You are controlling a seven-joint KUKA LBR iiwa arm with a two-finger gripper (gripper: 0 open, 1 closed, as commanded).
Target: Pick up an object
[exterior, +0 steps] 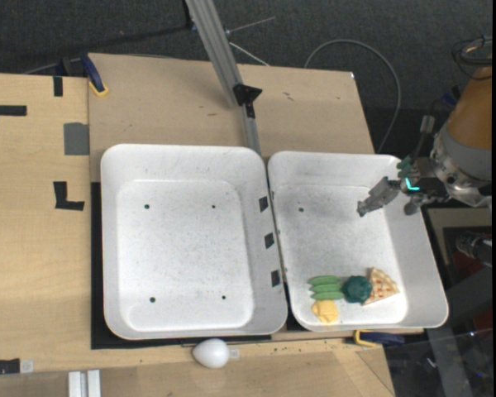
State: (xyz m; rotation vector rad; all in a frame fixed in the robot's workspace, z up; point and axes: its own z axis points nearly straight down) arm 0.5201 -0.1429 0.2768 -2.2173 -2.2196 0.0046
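Roughly, by size:
Bench [314, 98]: one wooden top bearing both bins
Bins: two, shallow and white, side by side; the left bin [182, 160] has a bare speckled floor, the right bin [339, 168] holds the objects
Arm [471, 131]: one, reaching in from the right, its wrist above the right bin's upper right corner
Gripper [379, 198]: one, high over the upper right part of the right bin; a dark finger [374, 201] points down and left, with nothing between the fingers, but whether they are spread or closed I cannot tell
Step, as I judge it: approach, with no grasp made yet
Objects to pick: four in a cluster near the front edge of the right bin, well apart from the gripper: one green ridged piece [323, 286], one dark teal piece [357, 289], one orange-and-cream wedge [383, 286], one yellow piece [326, 310]
Next move calls for: travel toward the bin's front edge, then a descent onto one piece; they crowd together, so an outer one such as the wedge looks easier
Outside the bins: one white egg-shaped thing [211, 353] on the bench's front edge
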